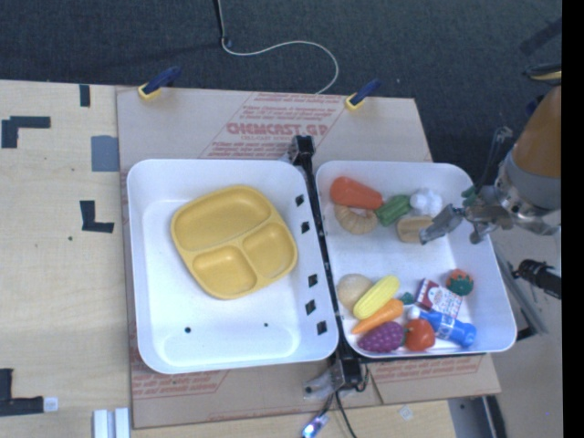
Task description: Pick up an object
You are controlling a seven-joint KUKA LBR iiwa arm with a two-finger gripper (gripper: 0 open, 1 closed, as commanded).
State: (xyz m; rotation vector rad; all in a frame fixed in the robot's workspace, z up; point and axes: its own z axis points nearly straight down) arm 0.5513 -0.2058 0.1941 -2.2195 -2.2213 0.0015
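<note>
Bins sit side by side: the left bin (155, 245) holds a yellow divided plate (234, 241), the right bin (488, 290) the toy food. The arm (538, 167) leans over the right bin's far edge, gripper (459, 224) spread open and holding nothing. Nearest thing, a tan piece (413, 229), lies just left of the fingertips, touching a green vegetable (394, 210).

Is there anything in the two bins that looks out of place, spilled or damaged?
Nothing stands out. The yellow divided plate lies flat in the left bin, turned at a slant to its walls. The toy foods lie loosely in the right bin, none over the rim. The gripper hangs above that bin.
</note>
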